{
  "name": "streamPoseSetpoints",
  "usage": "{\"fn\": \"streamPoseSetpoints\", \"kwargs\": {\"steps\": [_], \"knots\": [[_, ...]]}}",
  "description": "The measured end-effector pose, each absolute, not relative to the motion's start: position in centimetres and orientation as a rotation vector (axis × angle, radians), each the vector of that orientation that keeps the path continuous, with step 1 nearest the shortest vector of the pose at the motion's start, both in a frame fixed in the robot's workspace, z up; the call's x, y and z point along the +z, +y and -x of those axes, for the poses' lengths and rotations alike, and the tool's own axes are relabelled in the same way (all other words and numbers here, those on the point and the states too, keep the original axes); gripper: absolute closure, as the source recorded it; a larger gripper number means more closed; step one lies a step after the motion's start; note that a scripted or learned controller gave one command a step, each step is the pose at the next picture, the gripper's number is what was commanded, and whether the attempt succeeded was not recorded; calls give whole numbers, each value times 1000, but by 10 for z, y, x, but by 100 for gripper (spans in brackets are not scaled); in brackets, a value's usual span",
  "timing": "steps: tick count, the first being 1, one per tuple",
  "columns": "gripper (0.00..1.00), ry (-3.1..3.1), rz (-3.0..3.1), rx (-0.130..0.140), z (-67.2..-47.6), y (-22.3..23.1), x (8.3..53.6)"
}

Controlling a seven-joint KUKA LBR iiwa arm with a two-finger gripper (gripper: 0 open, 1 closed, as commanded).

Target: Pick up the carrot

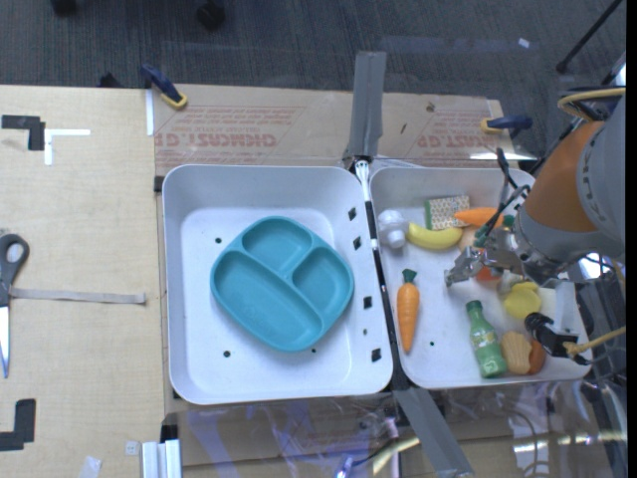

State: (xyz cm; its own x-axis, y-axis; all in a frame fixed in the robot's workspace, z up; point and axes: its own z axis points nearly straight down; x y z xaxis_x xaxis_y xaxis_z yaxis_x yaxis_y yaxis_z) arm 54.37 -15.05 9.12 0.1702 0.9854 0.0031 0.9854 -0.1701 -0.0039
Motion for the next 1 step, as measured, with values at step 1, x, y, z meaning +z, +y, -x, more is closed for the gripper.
{"fn": "streamPoseSetpoints", "kwargs": {"steps": [1], "knots": [[0,-2143,2300,1,-640,-198,101]]}}
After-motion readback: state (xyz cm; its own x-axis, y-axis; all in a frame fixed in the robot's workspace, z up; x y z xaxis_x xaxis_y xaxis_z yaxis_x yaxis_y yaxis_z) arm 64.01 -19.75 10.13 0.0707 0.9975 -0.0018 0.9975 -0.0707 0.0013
